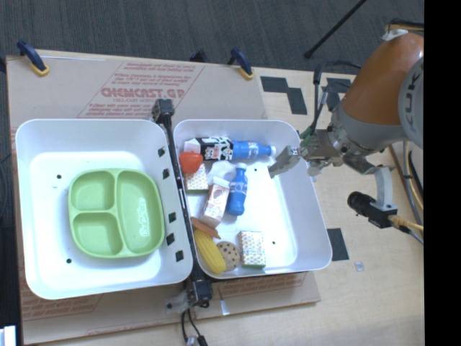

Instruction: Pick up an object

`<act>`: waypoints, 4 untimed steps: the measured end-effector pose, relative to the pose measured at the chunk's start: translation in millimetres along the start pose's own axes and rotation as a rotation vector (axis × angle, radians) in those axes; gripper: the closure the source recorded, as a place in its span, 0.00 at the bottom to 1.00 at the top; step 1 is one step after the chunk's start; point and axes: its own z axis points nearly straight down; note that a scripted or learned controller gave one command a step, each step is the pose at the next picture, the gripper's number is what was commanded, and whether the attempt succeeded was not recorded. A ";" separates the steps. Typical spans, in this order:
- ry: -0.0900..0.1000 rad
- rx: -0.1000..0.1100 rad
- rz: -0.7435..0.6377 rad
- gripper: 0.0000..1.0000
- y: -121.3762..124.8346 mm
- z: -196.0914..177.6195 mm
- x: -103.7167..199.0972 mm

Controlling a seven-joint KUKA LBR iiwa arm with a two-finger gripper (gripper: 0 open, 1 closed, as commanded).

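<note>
Blue plastic bottle (237,190) in the right bin (306,215) looks light, stiff and slippery; grip across its middle. Claw (285,161) hovers at the bin's right rim, whether wide or narrow I cannot tell.

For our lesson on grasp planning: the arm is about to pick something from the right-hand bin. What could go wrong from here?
1. The hand sits at the white right bin's rim; descending, it might hit the wall.
2. The upright blue plastic bottle touches a small carton; grasping either may drag both.
3. The lying blue bottle could roll away.
</note>
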 end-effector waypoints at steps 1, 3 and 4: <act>-0.001 -0.004 0.001 0.00 20.7 145.8 19.7; -0.003 0.000 -0.006 1.00 46.3 161.3 21.2; 0.001 -0.002 -0.001 1.00 44.2 71.2 91.6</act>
